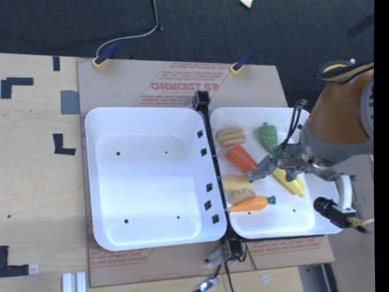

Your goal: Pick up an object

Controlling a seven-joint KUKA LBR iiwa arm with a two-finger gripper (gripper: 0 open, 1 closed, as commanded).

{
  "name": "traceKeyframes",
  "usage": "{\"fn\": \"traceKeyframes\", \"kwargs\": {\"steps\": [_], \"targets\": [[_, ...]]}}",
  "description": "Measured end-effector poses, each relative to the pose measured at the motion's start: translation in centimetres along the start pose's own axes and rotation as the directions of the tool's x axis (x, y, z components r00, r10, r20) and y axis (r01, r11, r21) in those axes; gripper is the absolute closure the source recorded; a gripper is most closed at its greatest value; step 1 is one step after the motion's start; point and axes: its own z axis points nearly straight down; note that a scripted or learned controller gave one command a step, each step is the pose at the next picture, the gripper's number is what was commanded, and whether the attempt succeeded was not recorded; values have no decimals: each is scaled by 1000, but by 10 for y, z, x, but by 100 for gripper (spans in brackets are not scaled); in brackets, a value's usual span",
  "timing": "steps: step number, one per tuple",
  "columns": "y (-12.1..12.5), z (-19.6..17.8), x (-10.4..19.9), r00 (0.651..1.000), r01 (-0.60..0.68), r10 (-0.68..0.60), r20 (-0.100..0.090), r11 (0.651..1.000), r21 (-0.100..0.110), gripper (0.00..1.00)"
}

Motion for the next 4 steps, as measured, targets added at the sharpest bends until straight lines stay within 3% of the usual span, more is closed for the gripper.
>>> {"fn": "traceKeyframes", "kwargs": {"steps": [1,2,3,4], "targets": [[67,136,-24,1000,0,0,3,1000,-2,0],[114,130,-12,1000,3,-3,1,1000,-4,0],[112,120,-13,1000,1,-1,0,1000,-2,100],[137,24,99,1000,13,-13,-4,1000,-12,100]]}}
